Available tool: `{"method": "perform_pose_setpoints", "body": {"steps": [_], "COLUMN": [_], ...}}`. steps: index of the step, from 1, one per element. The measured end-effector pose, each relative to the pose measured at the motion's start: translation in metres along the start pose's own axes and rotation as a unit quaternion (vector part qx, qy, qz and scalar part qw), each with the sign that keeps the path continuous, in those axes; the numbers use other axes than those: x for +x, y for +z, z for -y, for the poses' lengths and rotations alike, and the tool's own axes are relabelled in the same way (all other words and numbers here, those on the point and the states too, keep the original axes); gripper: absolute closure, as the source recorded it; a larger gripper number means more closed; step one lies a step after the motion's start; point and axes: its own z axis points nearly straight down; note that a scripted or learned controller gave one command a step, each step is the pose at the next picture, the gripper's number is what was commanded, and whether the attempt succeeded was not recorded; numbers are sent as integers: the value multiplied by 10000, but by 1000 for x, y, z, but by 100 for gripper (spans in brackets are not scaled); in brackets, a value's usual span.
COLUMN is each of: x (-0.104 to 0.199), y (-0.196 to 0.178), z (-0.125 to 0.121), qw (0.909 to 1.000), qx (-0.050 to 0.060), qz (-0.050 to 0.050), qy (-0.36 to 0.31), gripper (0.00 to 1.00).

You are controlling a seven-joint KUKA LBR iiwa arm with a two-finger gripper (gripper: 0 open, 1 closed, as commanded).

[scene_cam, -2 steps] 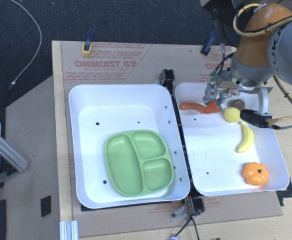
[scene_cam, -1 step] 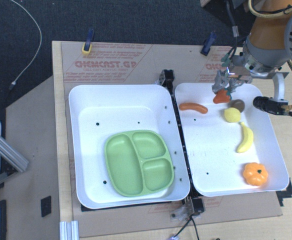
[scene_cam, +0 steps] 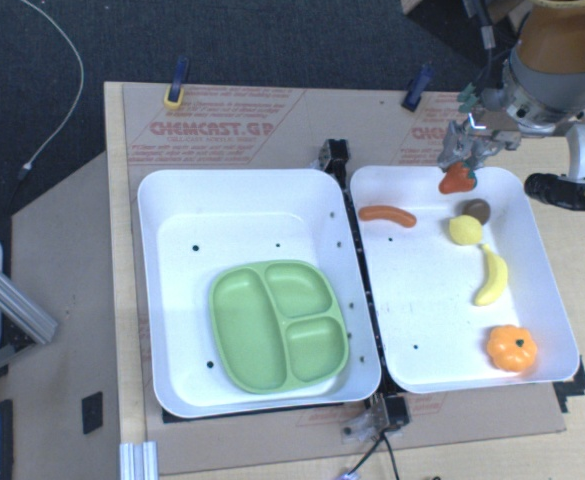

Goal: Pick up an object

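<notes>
My gripper (scene_cam: 460, 166) hangs over the back edge of the right bin (scene_cam: 442, 368). A small red strawberry-like fruit (scene_cam: 458, 180) sits between its fingertips, and the fingers are shut on its top. The fruit appears raised just above the bin's back wall. Further down the same bin lie an orange sausage (scene_cam: 387, 215), a brown lump (scene_cam: 476, 209), a yellow lemon (scene_cam: 464, 231), a banana (scene_cam: 490, 276) and a small orange pumpkin (scene_cam: 512, 348).
The left bin (scene_cam: 172, 218) holds a green divided plate (scene_cam: 277, 323) in its front half. A black clamp (scene_cam: 334, 154) sits between the bins at the back. Blue clips (scene_cam: 416, 87) are fixed to the board's far edge.
</notes>
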Motion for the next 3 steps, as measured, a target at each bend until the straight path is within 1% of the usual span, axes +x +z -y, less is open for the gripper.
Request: {"method": "perform_pose_setpoints", "body": {"steps": [1,2,3], "x": [51,112,163], "y": [9,14,38], "z": [23,36,47], "qw": [10000,10000,10000], "qx": [56,55,63], "qz": [-18,-19,-16], "qy": [-15,-24,-21], "gripper": [100,100,100]}}
